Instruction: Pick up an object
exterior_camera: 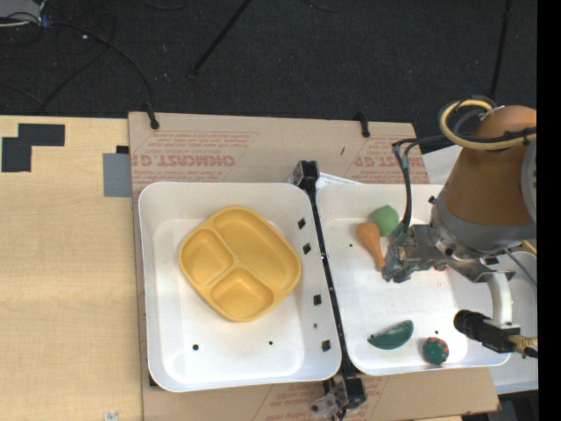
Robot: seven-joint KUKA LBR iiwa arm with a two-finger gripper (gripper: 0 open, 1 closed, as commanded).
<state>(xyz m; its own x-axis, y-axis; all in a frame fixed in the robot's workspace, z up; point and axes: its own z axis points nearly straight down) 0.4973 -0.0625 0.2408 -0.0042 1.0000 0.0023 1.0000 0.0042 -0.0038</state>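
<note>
In the right bin (368, 358) lies an orange carrot-shaped toy (371, 242) with a green round top (384, 217) at its far end. A teal crescent-shaped piece (391, 335) and a small green and orange ball (436, 350) lie near the bin's front edge. My gripper (396, 268) hangs low over the bin, just right of the carrot's near end and close to it. Nothing shows between the gripper and the carrot that tells me of a hold.
The left bin (166, 340) holds a yellow three-compartment plate (238, 262). A black divider rail (320, 270) runs between the two bins. Cardboard lies under both bins. The arm's orange band and cables fill the right side above the right bin.
</note>
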